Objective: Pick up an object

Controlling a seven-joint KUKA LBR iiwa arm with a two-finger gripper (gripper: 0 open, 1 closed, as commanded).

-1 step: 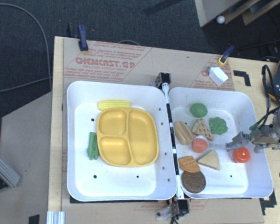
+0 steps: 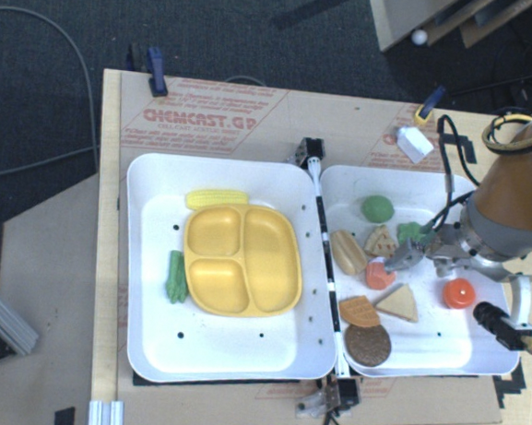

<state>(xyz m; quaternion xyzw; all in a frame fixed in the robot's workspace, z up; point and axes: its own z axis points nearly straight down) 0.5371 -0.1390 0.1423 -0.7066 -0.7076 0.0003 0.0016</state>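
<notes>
In the right bin (image 2: 420, 359) lie a green ball (image 2: 376, 208), a bread roll (image 2: 347, 251), a red tomato (image 2: 379, 276), a wedge (image 2: 400, 304), an orange ball (image 2: 460, 293) and a brown patty (image 2: 367, 344).

Yellow divided plate (image 2: 243, 259) in a white bin (image 2: 141, 270) — green ball (image 2: 376, 208), orange-red tomato (image 2: 460, 293), brown patty (image 2: 367, 344).
</notes>
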